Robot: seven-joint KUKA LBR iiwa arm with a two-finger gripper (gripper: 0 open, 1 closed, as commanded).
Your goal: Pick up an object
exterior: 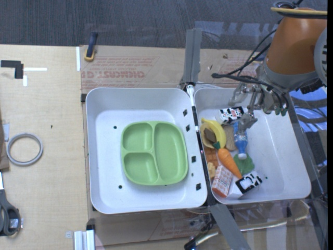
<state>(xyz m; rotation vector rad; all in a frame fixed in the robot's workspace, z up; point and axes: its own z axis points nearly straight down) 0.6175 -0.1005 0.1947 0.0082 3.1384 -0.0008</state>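
We can't tell the gripper (248, 120) finger state; metal clutter blurs it. It hangs over the right bin (281, 155), above a blue bottle (241, 142) lying beside the orange carrot (228, 162) and banana (215, 132).

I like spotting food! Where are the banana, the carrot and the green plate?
banana (215, 129): camera view, on its yellow curved side.
carrot (229, 163): camera view, middle of its orange body.
green plate (171, 150): camera view, floor of its large right compartment.
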